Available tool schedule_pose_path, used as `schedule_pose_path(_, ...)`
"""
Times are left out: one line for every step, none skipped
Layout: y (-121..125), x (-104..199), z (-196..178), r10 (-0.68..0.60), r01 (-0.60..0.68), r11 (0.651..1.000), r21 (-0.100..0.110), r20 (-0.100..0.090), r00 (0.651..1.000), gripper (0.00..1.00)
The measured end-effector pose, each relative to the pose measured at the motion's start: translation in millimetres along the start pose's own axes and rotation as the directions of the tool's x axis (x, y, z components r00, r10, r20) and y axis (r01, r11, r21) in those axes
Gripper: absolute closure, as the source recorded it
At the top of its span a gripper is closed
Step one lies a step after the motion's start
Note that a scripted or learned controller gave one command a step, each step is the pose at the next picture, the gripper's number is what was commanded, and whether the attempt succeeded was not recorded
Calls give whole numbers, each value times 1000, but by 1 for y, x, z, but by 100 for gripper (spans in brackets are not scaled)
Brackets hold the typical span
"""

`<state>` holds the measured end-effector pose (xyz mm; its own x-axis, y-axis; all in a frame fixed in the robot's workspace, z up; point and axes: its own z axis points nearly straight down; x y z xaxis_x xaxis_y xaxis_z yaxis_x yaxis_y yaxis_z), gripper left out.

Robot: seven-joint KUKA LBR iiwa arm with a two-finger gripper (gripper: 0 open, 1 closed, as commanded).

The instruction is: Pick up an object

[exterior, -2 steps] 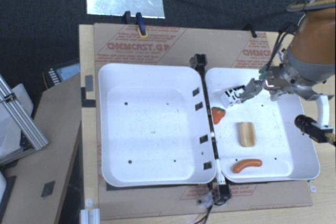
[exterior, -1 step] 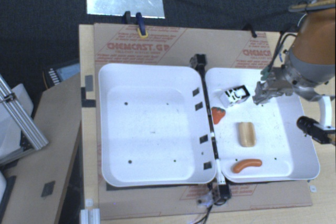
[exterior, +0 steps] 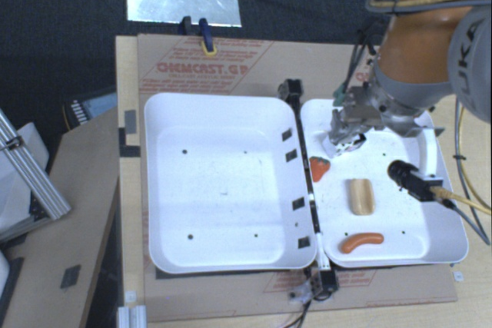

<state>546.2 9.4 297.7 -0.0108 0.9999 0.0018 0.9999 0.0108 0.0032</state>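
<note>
- The arm (exterior: 430, 34) reaches in over the far right side of the right bin (exterior: 407, 230), with its orange band high above the bin's far rim.
- The gripper (exterior: 346, 137) hangs low over the far left part of the right bin, close to its floor. From where I stand I cannot tell whether it is open or closed, and I see nothing clearly held in it.
- A small red piece (exterior: 319, 167) lies against the right bin's left wall, about halfway along it, just nearer than the gripper and apart from it.
- A tan block (exterior: 361, 196), shaped like a bread roll, lies flat in the middle of the right bin, with its long side running from far to near.
- An orange sausage (exterior: 361, 242) lies on the right bin's floor close to its near rim, turned crosswise and well apart from the gripper.
- The left bin (exterior: 223, 188) sits side by side with the right bin, touching it along the wall they share.
</note>
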Motion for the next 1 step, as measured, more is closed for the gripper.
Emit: schedule_pose_path(7,58,-16,2,-2,1000,0,0,1000,100)
